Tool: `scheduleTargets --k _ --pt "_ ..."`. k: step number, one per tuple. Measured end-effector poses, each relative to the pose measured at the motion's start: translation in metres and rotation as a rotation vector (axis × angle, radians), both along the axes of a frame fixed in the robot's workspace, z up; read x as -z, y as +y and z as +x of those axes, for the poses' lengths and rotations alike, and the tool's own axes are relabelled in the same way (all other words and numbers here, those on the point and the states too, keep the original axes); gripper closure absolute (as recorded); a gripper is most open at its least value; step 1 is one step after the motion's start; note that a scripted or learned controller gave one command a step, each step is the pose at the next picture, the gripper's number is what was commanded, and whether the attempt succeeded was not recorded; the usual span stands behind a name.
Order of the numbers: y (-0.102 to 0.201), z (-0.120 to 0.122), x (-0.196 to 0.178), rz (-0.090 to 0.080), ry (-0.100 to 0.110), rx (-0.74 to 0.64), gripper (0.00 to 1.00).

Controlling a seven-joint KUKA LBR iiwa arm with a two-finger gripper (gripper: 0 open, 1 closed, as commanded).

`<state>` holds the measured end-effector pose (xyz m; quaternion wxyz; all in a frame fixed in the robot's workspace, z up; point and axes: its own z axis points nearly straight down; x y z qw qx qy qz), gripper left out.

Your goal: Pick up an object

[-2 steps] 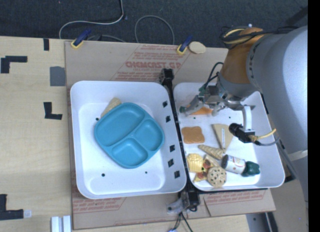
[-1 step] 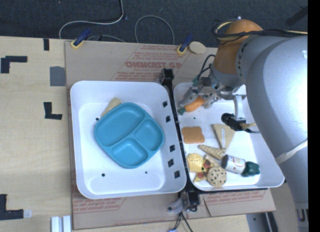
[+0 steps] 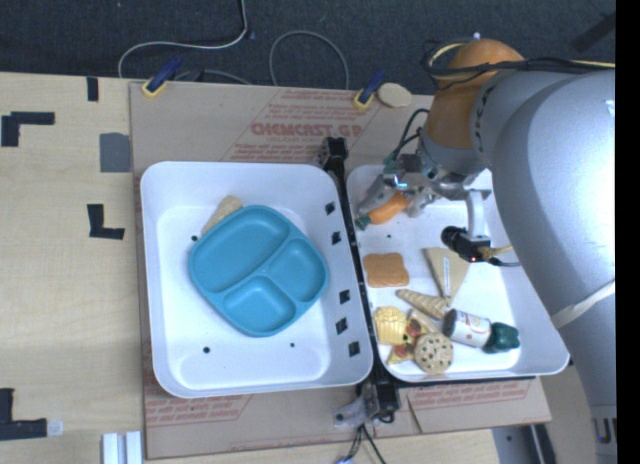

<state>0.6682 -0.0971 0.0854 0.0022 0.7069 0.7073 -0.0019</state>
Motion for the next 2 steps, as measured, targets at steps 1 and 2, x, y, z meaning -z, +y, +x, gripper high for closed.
scheduleTargets --k 1,2 --pt "0.0005 -0.0001 0.0000 -0.001 0.001 0.000 0.00" --pt "-0.0011 0.0000 0.0001 0.003 0.001 0.000 0.00"
